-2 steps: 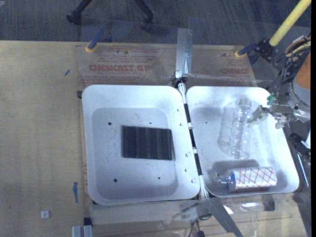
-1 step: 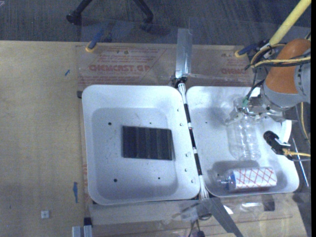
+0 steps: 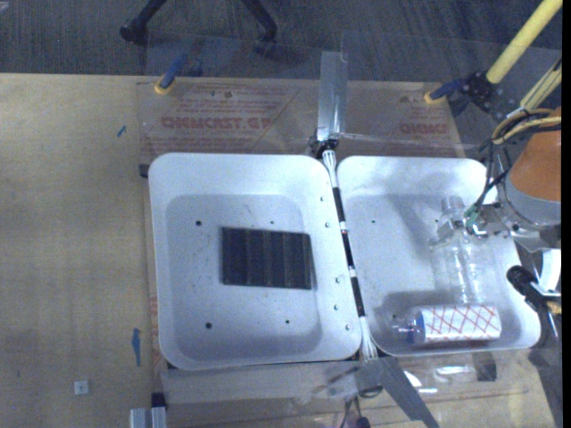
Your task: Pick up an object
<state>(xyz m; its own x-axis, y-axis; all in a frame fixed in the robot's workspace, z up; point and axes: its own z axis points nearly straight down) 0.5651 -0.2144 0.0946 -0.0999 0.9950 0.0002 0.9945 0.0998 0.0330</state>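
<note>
Nearest the camera, on its side along the near wall of the right bin (image 3: pixel 393 172): a cylinder (image 3: pixel 459 323) with a red-crosshatched white wrap and a blue end, pointing left. Just beyond it, near or perhaps touching, what looks like a clear plastic bottle (image 3: pixel 461 273), faint against the white floor and hard to outline. Above that, reaching in from the right on the grey arm (image 3: pixel 540 172) with its orange band, the gripper (image 3: pixel 457 224), low over the bin's middle and close to the clear item's far end. Cannot tell whether the jaws are released or clenched, nor whether anything sits between them. Across the divider, flat in the middle of the left bin (image 3: pixel 178 185), a dark ribbed slab (image 3: pixel 267 258), well apart from the arm. Likely risks: a closing grip sliding off the smooth, round clear plastic and rolling it toward the cylinder; a descent aimed slightly off meeting bare bin floor; or a nudge wedging the cylinder tighter against the near wall, out of easy reach.
</note>
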